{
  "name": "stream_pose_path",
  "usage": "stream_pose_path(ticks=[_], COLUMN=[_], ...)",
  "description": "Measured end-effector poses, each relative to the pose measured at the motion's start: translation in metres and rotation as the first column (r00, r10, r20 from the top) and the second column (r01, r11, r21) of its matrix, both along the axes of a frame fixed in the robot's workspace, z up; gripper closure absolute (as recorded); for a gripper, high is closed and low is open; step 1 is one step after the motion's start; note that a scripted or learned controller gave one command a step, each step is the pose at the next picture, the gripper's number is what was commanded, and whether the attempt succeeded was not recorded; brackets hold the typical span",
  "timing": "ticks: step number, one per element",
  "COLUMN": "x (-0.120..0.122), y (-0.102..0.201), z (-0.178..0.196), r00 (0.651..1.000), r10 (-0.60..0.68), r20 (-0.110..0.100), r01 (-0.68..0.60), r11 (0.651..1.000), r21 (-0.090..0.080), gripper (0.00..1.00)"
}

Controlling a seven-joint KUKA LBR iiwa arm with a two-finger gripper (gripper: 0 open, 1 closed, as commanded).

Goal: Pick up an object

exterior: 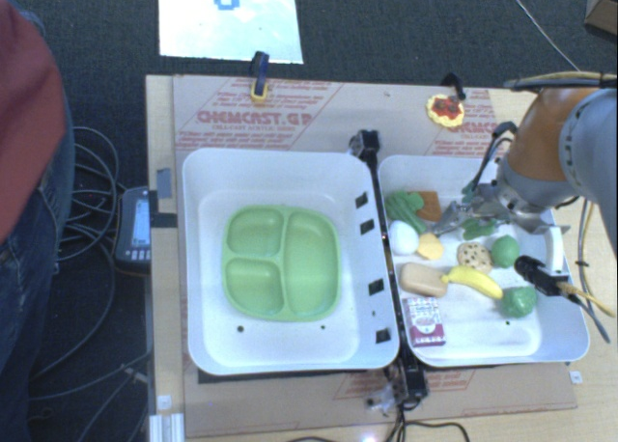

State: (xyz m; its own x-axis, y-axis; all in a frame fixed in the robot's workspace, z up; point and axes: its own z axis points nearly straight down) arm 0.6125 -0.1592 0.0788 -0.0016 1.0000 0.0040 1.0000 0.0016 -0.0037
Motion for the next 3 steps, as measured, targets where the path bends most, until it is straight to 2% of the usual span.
stream_pose_path(ticks=[1,2,3], x=[-0.065,-0.002,-0.004], y=[0.056,0.025,0.027], z=[0.005,0.007,0.017], r00=[1.0,1.0,1.0], r10=[0.003,0.003,0.003], r20=[-0.001,0.011,0.009], r01=[-0.003,-0.003,-0.003], r11=[1.0,1.0,1.0], r21=[0.0,-0.007,-0.005], gripper=[0.0,0.0,1.0])
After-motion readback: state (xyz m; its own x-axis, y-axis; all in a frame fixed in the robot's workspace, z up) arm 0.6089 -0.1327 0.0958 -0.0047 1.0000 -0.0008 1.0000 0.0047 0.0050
